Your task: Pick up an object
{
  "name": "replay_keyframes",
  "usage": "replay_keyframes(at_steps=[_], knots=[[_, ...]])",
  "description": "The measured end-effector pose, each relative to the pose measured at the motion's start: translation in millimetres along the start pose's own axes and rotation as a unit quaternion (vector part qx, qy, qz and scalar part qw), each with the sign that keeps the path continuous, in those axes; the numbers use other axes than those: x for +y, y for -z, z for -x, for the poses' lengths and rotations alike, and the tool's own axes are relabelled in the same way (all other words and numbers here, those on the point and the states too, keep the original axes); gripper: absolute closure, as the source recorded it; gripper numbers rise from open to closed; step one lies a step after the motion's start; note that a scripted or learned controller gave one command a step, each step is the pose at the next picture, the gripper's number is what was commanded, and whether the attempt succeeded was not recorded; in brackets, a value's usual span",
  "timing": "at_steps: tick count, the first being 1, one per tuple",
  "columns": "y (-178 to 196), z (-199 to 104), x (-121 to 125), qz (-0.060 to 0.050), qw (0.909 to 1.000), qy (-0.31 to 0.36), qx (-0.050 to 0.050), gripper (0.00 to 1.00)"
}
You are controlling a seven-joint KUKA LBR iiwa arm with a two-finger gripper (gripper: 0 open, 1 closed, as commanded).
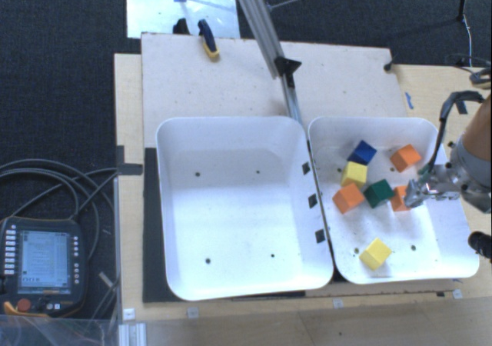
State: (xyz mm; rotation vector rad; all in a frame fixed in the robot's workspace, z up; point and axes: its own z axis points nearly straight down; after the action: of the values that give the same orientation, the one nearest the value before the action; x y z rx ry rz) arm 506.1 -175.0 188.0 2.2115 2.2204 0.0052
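Note:
The right bin (453, 260) holds several small cubes: a blue one (363, 153), two yellow ones (354, 174) (376, 253), a green one (378, 193), and orange ones (405, 158) (348, 197). My gripper (416, 194) reaches in from the right and hangs low over the bin's right half. Its tip sits right at a third orange cube (398, 197), which it partly covers, just right of the green cube. The cube rests at bin-floor level.
The left bin (173, 144) lies beside the right one. A slanted metal rail (257, 18) crosses above the bins' junction. A teach pendant (38, 264) with cables lies at the far left. A yellow-and-blue tool (208, 39) rests on the back board.

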Motion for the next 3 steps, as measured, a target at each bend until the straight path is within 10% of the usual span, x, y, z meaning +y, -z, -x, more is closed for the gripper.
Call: replay_keyframes(at_steps=[2,3], knots=[[92.6,3.7,-4.6,-0.001,1.0000,0.000,0.000,1.00],[78.5,-46.8,9.0,-0.003,1.0000,0.003,0.002,1.00]])
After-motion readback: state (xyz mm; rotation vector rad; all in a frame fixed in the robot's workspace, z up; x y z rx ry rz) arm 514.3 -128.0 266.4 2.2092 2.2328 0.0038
